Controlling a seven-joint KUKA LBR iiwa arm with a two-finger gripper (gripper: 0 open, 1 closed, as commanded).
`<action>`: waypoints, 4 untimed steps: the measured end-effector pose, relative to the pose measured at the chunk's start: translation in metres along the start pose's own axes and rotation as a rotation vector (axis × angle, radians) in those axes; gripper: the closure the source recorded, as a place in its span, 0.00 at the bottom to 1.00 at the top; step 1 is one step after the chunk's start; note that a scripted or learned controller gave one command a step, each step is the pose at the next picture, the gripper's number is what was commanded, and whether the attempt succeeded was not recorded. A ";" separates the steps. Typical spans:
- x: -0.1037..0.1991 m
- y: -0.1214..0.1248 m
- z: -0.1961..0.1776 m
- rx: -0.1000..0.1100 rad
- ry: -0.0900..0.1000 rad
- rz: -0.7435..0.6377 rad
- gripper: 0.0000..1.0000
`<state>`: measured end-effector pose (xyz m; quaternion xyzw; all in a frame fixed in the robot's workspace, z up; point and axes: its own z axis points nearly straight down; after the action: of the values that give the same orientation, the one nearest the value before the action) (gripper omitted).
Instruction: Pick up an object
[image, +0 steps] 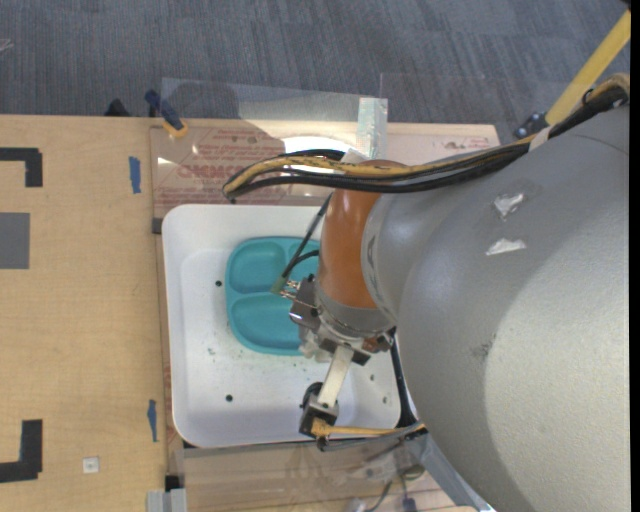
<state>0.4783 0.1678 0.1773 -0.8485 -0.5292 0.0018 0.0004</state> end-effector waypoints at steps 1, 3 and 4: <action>0.037 -0.018 0.016 0.001 0.000 0.560 1.00; 0.051 -0.024 -0.035 -0.002 0.005 0.915 1.00; 0.027 -0.012 -0.093 0.000 0.001 0.187 1.00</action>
<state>0.4793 0.1973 0.2698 -0.8942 -0.4478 0.0011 0.0004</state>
